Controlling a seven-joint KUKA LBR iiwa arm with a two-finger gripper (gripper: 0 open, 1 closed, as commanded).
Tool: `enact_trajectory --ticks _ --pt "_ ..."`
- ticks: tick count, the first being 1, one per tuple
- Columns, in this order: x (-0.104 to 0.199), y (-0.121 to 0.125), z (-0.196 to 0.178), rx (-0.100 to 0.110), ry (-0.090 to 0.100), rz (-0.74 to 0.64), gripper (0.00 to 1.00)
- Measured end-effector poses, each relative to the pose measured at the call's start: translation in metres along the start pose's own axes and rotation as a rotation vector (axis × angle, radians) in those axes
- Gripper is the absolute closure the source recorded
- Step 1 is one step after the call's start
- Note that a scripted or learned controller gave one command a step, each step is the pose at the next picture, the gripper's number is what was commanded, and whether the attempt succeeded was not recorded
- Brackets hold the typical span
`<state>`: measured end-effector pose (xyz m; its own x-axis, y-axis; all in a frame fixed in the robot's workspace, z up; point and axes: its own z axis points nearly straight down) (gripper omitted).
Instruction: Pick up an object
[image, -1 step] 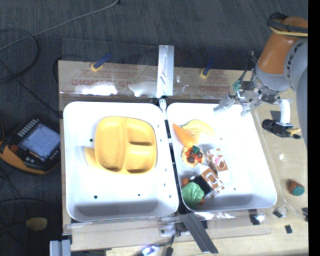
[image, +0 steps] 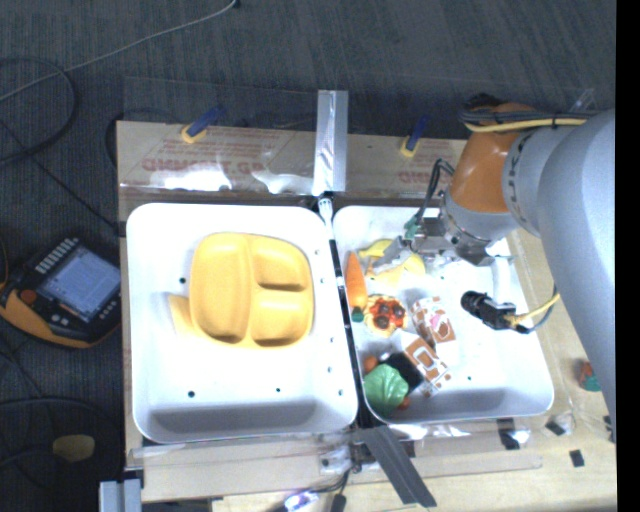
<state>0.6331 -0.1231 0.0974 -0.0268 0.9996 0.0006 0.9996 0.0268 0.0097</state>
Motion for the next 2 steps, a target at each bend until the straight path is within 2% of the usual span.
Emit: enact_trajectory --ticks 1,2 --pt "0.0021 0.0018 -0.0112 -0.005 0.003 -0.002 1.00" --pt "0.0021 0.0018 -0.0112 -0.005 0.003 -0.002 0.00"
